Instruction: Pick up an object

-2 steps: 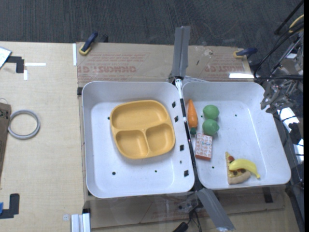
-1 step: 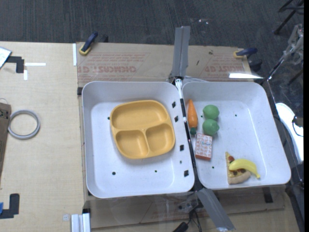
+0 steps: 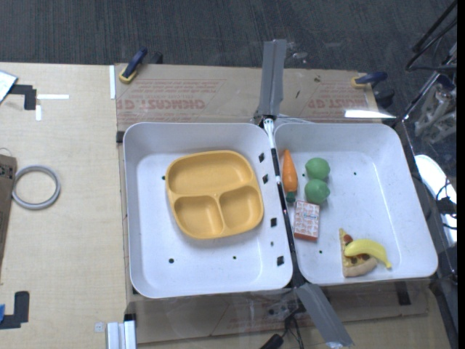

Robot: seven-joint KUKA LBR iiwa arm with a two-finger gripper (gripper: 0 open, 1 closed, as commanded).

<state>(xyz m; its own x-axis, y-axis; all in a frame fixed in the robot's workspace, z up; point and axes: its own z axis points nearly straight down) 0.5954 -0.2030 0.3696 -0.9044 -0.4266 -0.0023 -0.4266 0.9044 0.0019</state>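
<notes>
The right bin [image 3: 385, 195] holds several small objects. An orange carrot [image 3: 289, 171] lies along its left wall. Two green round pieces sit beside it, one [image 3: 317, 168] above the other [image 3: 317, 190]. A small red and white carton [image 3: 306, 220] lies below them. A yellow banana [image 3: 368, 250] rests on a pizza slice [image 3: 354, 259] near the front. The left bin [image 3: 145, 217] carries a yellow divided plate [image 3: 213, 192].
A roll of tape [image 3: 33, 187] lies on the wooden bench at the left. Blue clamps [image 3: 133, 65] [image 3: 370, 79] hold cardboard behind the bins. A grey divider post [image 3: 272, 78] stands between the bins at the back.
</notes>
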